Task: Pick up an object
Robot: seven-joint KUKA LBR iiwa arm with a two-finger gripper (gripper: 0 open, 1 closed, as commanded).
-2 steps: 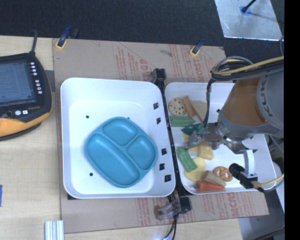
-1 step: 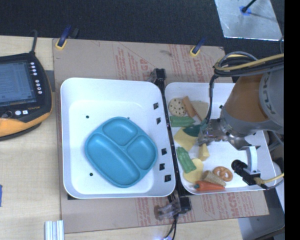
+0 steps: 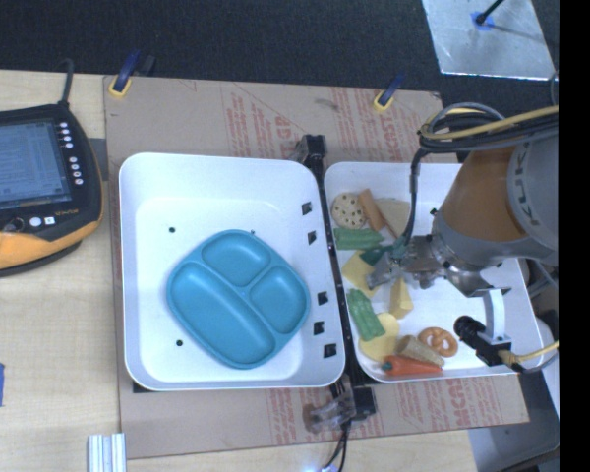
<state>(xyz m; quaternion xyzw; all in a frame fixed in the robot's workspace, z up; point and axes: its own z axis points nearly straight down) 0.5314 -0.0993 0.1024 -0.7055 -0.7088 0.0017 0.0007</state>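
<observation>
A carrot (image 3: pixel 410 367) was seen lying along the near edge of the right bin (image 3: pixel 531 281), with a pretzel (image 3: pixel 438 340) just behind it and a brown cone-shaped piece (image 3: pixel 416 349) between the two. A pale yellow piece (image 3: pixel 378 346) rested at the bin's near-left corner, touched by a green pickle-like piece (image 3: pixel 361 312) laid along the left wall. Further in, a yellow wedge (image 3: pixel 358 271) and a pale yellow stick (image 3: pixel 401 299) were found near the middle of the bin. The gripper (image 3: pixel 391 262) was held low over this middle area, close above a dark green piece (image 3: pixel 377 256); whether its fingers were parted or closed could not be told, and nothing could be seen gripped between them. The grey arm with its orange band (image 3: pixel 487 200) was extended over the bin from the right edge. Toward the far-left corner, a green block (image 3: pixel 352 239), a round cookie (image 3: pixel 347 207) and a brown sausage-like piece (image 3: pixel 374 210) were grouped together.

In the left bin (image 3: pixel 138 264), a blue divided plate (image 3: pixel 238 297) was set flat near the centre. Both bins were carried on a cardboard sheet (image 3: pixel 275 116) clamped at its far edge. A control pendant (image 3: pixel 34 190) was placed on the bench at the far left.
</observation>
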